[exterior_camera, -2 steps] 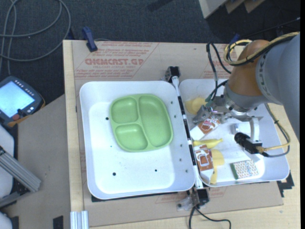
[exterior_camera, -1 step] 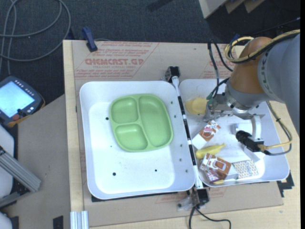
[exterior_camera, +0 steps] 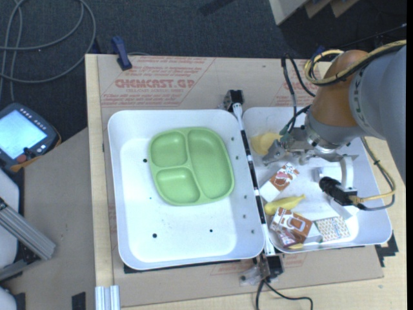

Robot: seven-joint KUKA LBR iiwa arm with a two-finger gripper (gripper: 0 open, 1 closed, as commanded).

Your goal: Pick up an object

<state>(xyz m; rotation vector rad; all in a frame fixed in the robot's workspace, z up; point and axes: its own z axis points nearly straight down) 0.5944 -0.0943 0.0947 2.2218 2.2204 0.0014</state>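
Camera view has the arm [exterior_camera: 352,95] reaching in from the right, its gripper [exterior_camera: 284,148] low over the right bin [exterior_camera: 381,221]; whether its fingers are spread or closed, I cannot tell. Just below it lies a small red-and-white packet [exterior_camera: 283,177], long axis tilted up to the right. Further down sit a yellow banana [exterior_camera: 282,203], a brown-and-white packet [exterior_camera: 292,225] and a checked sponge [exterior_camera: 332,227]. Left bin [exterior_camera: 129,237] holds a green divided plate [exterior_camera: 191,165].
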